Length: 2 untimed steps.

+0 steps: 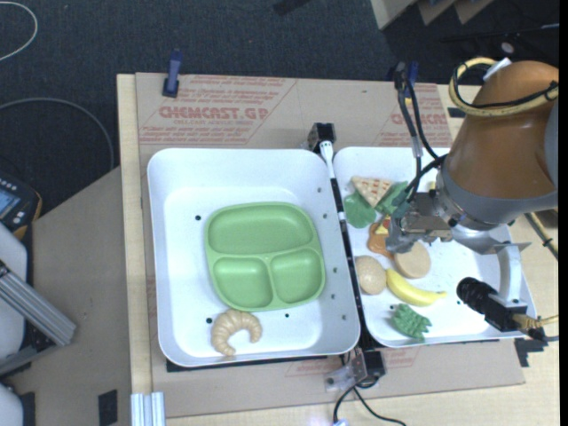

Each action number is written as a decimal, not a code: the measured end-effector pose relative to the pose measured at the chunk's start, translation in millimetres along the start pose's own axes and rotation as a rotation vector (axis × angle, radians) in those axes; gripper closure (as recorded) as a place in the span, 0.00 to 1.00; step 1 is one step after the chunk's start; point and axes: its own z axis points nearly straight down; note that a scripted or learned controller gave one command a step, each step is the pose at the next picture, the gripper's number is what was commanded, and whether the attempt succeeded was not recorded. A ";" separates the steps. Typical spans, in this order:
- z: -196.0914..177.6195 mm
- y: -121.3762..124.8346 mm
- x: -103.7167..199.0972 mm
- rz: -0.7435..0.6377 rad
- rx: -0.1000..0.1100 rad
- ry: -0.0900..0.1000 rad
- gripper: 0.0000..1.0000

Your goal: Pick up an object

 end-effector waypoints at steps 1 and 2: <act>74.6 34.0 55.9 -0.007 0.012 0.002 1.00; -105.1 58.7 89.6 -0.007 -0.018 0.004 1.00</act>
